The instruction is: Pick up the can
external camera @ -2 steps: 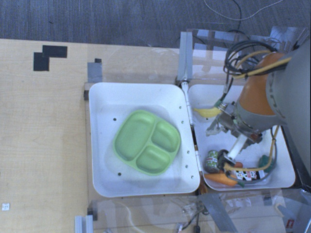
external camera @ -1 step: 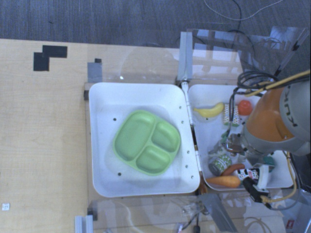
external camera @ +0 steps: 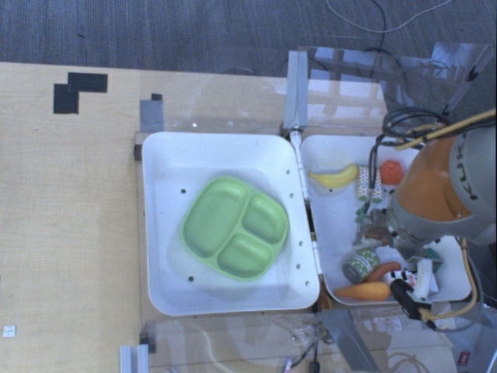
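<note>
The can (external camera: 360,265), with a green label and a silvery top, lies tilted in the near part of the right bin (external camera: 334,231). It touches a red pepper (external camera: 385,271) and sits just behind an orange carrot (external camera: 363,291). My gripper (external camera: 376,231) hangs under the grey and orange wrist, directly behind the can and close over it. Nothing can be seen held in it.
A yellow banana (external camera: 335,178) and a red tomato (external camera: 391,171) lie at the far end of the right bin. A small patterned item (external camera: 364,195) stands beside the arm. The left bin (external camera: 163,208) holds a green divided plate (external camera: 235,228). My arm covers the right bin's right side.
</note>
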You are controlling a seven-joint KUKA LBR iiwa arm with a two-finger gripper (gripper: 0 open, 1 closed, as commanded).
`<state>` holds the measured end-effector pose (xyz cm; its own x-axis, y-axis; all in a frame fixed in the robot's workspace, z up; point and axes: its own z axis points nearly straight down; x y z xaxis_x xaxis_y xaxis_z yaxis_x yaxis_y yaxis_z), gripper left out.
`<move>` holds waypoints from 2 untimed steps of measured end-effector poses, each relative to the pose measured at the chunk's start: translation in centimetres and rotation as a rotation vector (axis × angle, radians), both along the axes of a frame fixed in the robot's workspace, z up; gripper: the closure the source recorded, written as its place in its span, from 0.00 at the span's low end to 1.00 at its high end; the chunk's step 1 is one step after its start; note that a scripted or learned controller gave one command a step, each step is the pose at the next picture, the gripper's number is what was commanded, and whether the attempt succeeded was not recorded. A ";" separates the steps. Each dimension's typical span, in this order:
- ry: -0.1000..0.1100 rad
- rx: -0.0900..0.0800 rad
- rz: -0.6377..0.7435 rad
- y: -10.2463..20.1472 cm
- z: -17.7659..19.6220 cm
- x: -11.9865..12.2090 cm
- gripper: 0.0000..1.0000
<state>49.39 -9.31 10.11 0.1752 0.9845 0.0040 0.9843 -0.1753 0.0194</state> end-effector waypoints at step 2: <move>0.010 0.005 -0.059 -0.8 -1.2 -0.3 0.00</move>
